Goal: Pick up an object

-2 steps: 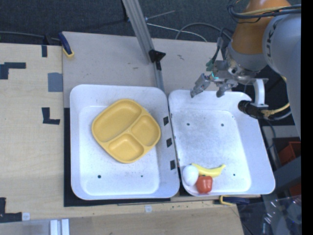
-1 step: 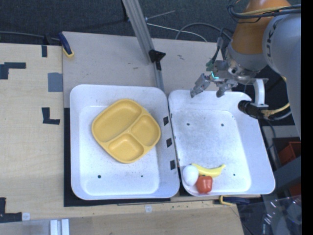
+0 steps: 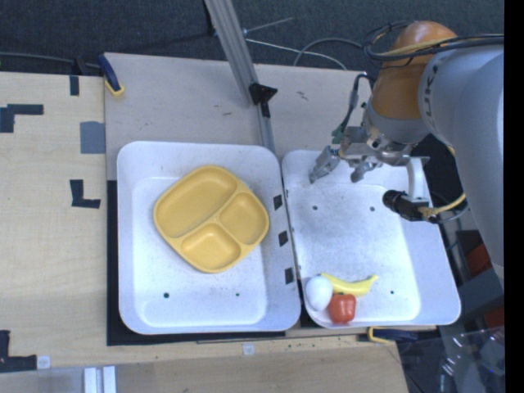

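Observation:
My gripper (image 3: pixel 341 169) hangs over the far edge of the right bin (image 3: pixel 368 228), fingers spread open with nothing between them. At that bin's near edge lie three small objects close together: a white egg-shaped ball (image 3: pixel 318 292), a yellow banana (image 3: pixel 352 284) and a red pepper-like piece (image 3: pixel 343 307). They are well apart from the gripper, toward the front. A yellow divided plate (image 3: pixel 211 217) rests in the left bin (image 3: pixel 147 301).
A slanted metal pole (image 3: pixel 237 47) rises behind the bins, ending in a black clamp near the left bin's far right corner. Cables loop on the bench behind the arm. A black fitting (image 3: pixel 399 203) on the arm overhangs the right bin's right side.

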Controlling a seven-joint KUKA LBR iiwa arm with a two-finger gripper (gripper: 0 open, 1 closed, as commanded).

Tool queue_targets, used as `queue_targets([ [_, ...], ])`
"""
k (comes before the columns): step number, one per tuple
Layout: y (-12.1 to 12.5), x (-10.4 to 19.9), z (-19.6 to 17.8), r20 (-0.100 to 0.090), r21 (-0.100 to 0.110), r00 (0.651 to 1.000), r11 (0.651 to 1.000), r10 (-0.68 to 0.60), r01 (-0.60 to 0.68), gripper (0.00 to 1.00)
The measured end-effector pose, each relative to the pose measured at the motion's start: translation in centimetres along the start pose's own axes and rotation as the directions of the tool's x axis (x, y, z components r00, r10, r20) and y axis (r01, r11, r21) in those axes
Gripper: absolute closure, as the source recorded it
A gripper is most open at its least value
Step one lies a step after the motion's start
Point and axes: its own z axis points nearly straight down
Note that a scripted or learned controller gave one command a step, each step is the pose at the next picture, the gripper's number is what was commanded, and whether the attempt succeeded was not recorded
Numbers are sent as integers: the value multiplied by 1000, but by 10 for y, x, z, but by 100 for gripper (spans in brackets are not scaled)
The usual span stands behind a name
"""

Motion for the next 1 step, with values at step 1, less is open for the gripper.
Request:
queue_targets([
  [1, 0, 0, 44, 0, -1, 1000, 1000, -1, 1, 0],
])
